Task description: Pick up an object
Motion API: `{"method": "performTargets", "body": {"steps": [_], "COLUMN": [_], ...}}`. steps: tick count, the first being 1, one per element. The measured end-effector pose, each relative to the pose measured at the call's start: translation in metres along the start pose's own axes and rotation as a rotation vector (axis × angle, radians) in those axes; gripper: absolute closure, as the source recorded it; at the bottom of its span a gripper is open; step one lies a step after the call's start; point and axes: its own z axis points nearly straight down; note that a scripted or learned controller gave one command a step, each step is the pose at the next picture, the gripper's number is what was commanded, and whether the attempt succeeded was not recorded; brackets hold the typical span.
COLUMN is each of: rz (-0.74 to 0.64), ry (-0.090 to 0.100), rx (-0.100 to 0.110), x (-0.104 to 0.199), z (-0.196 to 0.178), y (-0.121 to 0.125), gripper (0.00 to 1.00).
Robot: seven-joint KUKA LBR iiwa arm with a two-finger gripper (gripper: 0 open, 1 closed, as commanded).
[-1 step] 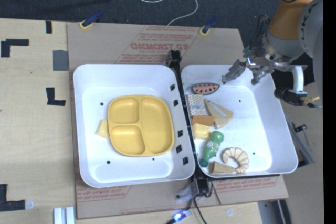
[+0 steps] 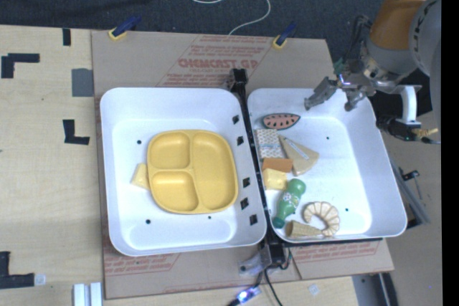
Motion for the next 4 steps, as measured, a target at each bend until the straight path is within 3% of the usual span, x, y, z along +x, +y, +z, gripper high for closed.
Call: {"method": "performTargets", "body": {"steps": [2, 3, 4], "rz": [-0.001, -0.002, -0.004], "ry": [0.000, -0.001, -0.003], "rx": [0.004, 0.001, -0.002], "x": [0.008, 0.010, 0.010], "z": [0.097, 0.116, 0.104], "y": [0.007, 0.007, 0.008], "gripper": [0.00, 0.00, 1.00]}}
